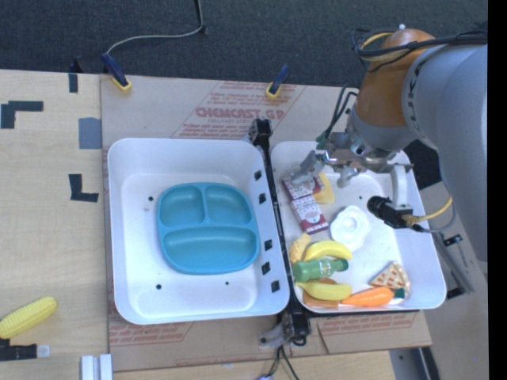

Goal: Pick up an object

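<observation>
My gripper [325,174] hangs over the back left part of the right bin [424,252], open, with nothing between its fingers. Its left finger [304,168] ends just above a red and white snack packet [307,206] lying along the bin's left wall. A yellow wedge [325,189] lies right beside the packet. Nearer the front sit a white fried egg [350,226], a banana [323,251], a green bottle [320,269], a second yellow piece [328,290], a carrot [368,297] and a waffle slice [390,276].
The left bin [131,172] holds a blue divided plate [208,226]. A black divider [268,204] runs between the bins. A toy corn cob [27,316] lies on the bench at front left. The grey arm [444,93] covers the right bin's back right corner.
</observation>
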`<state>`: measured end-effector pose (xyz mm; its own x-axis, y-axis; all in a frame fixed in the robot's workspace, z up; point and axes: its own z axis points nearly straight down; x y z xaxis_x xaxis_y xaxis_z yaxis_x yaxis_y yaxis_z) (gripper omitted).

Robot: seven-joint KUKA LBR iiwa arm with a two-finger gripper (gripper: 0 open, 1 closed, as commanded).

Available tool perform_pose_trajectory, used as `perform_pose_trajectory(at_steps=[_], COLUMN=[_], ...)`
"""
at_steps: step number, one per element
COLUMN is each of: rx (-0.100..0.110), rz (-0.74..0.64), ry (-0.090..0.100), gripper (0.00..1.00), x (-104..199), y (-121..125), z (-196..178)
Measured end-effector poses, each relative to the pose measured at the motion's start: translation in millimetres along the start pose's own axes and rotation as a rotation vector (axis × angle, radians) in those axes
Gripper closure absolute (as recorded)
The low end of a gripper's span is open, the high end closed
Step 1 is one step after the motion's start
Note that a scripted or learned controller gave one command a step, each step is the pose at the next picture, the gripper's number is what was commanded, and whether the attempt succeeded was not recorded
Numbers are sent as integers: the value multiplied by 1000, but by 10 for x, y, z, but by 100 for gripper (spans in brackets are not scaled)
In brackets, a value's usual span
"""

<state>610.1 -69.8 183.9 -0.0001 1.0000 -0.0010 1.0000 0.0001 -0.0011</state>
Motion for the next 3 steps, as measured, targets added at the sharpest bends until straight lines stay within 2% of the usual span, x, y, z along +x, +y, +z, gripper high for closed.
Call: perform_pose_trajectory(at_steps=[1, 2, 3], rx=[2, -4, 0], rz=[0, -1, -2], ry=[1, 0, 1], gripper=[0, 0, 0], x=[-296, -273, -358], y=[-175, 274, 585], z=[890, 981, 986])
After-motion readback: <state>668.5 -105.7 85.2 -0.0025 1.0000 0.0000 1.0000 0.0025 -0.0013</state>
